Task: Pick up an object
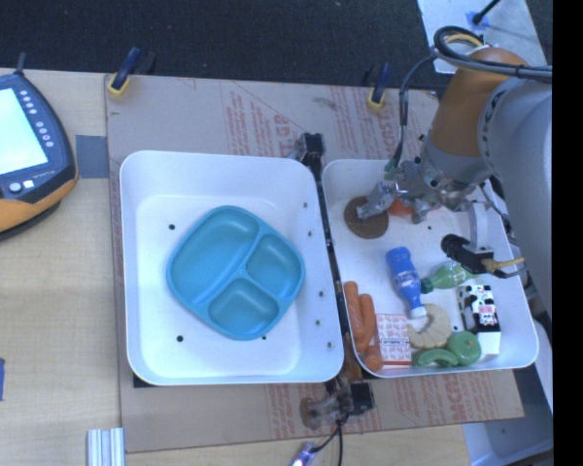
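Two bins [136,260] side by side, blue plate [236,272] alone left, clutter heaped right for picking; gripper [381,200] low over brown disc [366,217] at right bin's far corner, grip unreadable from here.

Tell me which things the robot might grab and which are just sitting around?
For the job: the hand, low in the right bin; brown disc beside it; blue bottle; green bottle; orange carrots; green ring.

Just lying about: blue divided plate in the left bin; tablet controller; blue-and-yellow clamps.
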Available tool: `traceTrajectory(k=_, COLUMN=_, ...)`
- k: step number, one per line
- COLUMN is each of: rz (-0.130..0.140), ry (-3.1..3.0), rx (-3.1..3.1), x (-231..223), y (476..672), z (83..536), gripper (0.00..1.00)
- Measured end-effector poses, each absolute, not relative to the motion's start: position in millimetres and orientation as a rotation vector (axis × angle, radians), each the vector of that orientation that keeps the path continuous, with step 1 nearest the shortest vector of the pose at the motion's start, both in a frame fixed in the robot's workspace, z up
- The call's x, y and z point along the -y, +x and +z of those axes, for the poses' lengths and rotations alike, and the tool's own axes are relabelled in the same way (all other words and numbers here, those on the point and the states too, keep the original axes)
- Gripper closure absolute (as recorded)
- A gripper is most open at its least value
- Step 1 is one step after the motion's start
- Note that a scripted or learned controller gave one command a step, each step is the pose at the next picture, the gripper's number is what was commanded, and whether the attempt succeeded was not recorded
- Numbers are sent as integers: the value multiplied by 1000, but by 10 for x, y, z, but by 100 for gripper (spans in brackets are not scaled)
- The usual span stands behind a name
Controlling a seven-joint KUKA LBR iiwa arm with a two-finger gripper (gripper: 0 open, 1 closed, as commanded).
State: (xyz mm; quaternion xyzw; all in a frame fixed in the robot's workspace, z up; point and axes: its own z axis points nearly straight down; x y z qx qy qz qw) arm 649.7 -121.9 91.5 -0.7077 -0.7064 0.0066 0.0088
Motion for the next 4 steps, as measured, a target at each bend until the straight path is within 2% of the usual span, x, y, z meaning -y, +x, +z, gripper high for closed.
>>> traceTrajectory(k=1, rz=29, ry=-2205, rx=2208, x=1237, y=6488, z=1021, gripper=100)
traceTrajectory(k=2, rz=27, ry=-2205, rx=2210, x=1234, y=6495, z=1025, gripper=0)
traceTrajectory(k=3, rz=30, ry=-2200, rx=2212, x=1237, y=6494, z=1128, gripper=100)
traceTrajectory(k=4, rz=30, ry=-2199, rx=2213, x=1236, y=6495, z=1128, gripper=0)
